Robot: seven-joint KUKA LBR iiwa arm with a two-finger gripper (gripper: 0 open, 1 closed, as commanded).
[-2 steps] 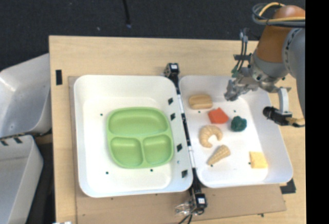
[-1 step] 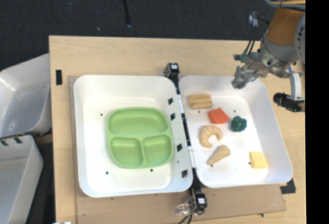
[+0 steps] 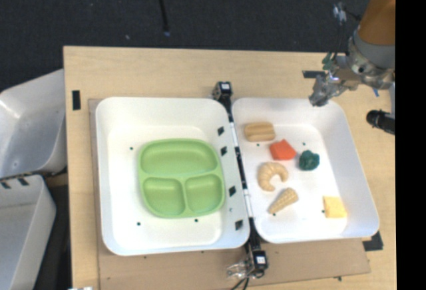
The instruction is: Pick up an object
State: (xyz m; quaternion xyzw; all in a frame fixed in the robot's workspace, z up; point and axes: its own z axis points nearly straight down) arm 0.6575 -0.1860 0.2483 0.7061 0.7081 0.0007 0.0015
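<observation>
The right bin (image 3: 346,124) holds several toy foods: a tan bread roll (image 3: 259,131), a red-orange piece (image 3: 282,150), a dark green piece (image 3: 308,161), a beige croissant (image 3: 271,175), a cone-shaped piece (image 3: 283,201) and a yellow block (image 3: 334,207). My gripper (image 3: 321,97) hangs over the bin's far right corner, above and to the right of the bread roll, with nothing visible between its fingers. The arm's orange band (image 3: 378,19) rises above it at the right edge.
The left bin (image 3: 113,122) carries a light green divided plate (image 3: 181,177). A black clip (image 3: 222,90) sits at the far end of the seam between the bins. White boxes (image 3: 26,129) stand off the bench to the left.
</observation>
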